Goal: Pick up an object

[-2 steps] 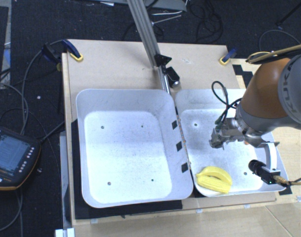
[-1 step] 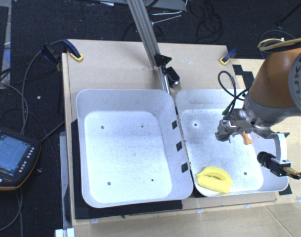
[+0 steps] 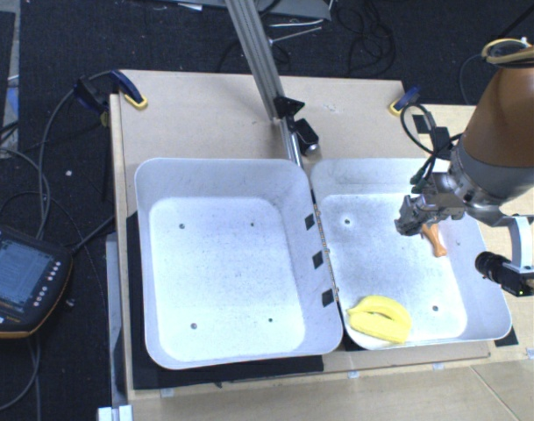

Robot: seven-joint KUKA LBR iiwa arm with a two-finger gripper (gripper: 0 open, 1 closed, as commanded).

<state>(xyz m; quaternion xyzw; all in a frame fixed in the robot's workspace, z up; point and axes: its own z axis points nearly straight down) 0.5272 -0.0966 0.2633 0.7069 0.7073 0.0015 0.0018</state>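
The gripper [image 3: 413,220] hangs over the right bin [image 3: 372,187], with a small orange object [image 3: 437,240] just beside it; whether it is open, closed or gripping that object cannot be told. A yellow banana-shaped object [image 3: 380,318] lies near that bin's front edge.

Arm [image 3: 499,139] is showing a wide orange-brown band up top, with a grey rounded wrist section sitting under it. Black cable [image 3: 427,134] is running along its left side to a small black box. Gripper [image 3: 413,220] is looking dark grey metal, blocky and small. White bracket with a black knob is sticking off the arm's lower right
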